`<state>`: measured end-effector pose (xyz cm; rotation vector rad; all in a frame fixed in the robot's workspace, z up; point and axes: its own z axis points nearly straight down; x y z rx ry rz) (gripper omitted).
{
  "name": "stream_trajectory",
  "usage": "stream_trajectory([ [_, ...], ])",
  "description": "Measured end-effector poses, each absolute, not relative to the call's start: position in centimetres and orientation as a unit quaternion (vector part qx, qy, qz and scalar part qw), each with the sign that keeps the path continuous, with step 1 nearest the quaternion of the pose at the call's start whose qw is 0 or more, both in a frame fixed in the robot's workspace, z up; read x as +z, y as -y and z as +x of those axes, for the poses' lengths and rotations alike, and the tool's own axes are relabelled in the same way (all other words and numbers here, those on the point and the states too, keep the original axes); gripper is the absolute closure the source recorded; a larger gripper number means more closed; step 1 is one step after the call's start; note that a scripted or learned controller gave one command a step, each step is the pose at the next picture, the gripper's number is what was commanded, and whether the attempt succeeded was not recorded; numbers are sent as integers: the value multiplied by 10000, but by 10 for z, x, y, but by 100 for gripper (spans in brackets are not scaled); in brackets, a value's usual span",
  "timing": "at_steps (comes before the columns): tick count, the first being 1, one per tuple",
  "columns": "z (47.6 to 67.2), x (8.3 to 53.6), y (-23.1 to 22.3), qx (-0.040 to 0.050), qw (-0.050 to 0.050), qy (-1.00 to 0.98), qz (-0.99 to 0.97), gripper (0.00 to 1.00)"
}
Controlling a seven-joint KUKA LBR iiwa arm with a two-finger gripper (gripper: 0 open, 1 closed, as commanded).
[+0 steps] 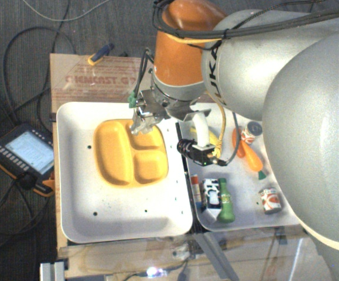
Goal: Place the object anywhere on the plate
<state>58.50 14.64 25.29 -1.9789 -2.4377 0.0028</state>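
Over on the far left, a handheld control pendant point(27, 152) with a lit screen lay on the dark floor among loose cables. Next came the left bin point(78, 215), white and shallow, with the yellow divided plate point(128, 157) resting in its upper middle. I saw nothing lying in any of the plate's compartments.

Directly above the plate's upper right corner hung the gripper point(141, 123), at the end of the grey arm point(286, 81) with its orange band point(184, 45). From where I stood, its metal tips pointed down at the plate's rim, but I could not tell how they were set, nor whether anything sat between them.

Moving right, past the wall the two bins shared, the right bin point(248, 218) held the loose things. A green bottle point(225, 201) lay near the bin's front, just beside a small dark packet point(211, 195). Farther right an orange carrot point(248, 152) lay at a slant, partly behind the arm's black fitting and yellow cable. A small red and white can point(270, 199) stood near the front right. All of these were well apart from the gripper, on the other side of the divide. Which of them was the object meant for the plate I could not say.
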Motion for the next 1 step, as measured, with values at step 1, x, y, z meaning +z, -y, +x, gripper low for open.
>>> stream_trajectory([
  [1, 611, 269, -218, 16, -6, 8140, -5809, 100],
])
